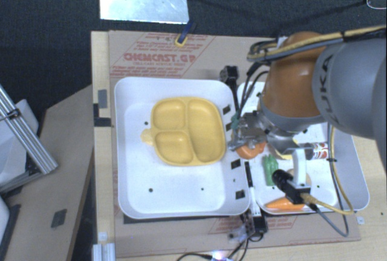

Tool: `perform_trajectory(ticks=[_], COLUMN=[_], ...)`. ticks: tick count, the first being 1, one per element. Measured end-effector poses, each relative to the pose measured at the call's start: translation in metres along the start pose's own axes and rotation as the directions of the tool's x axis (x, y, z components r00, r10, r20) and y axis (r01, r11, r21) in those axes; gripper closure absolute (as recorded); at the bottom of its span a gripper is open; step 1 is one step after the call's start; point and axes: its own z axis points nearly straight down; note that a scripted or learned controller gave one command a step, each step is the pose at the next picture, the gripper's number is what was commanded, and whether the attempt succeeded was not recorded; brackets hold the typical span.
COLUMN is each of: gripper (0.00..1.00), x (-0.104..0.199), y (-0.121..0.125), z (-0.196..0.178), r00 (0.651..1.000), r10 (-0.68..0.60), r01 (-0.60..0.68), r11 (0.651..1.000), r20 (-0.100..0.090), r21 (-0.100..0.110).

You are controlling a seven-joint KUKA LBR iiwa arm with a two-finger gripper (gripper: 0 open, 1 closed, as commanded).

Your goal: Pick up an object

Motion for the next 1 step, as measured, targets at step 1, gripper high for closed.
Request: perform_trajectory(ticks=[1], gripper=[1.00], x=[0.0016], y=[-0.0058], z=[-0.0106], r00=[1.000], r10=[0.000], r01=[0.000], r11=[1.000], r20=[0.000], r21=[-0.002])
